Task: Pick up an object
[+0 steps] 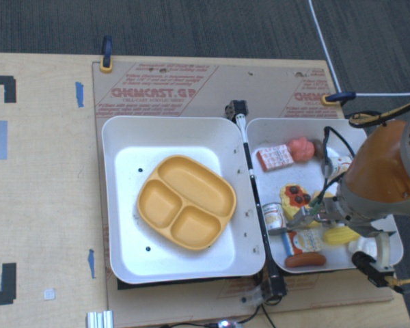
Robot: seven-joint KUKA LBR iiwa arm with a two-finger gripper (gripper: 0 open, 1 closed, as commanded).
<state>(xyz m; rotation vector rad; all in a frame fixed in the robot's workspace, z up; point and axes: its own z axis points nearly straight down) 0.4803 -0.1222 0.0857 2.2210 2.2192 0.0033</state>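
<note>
Nearest you, a red sausage-shaped toy (305,259) lies at the right white bin's (260,134) front edge. Just above it, the jaws (295,223) hover over a small carton (305,241) and silver can (272,217); you cannot tell their state. Crowding risks a pinch between items.

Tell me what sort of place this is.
Likely a robotics lab's grasping test bench: two white bins clamped on a board, toy food and a divided plate inside, a robot arm reaching in.
</note>
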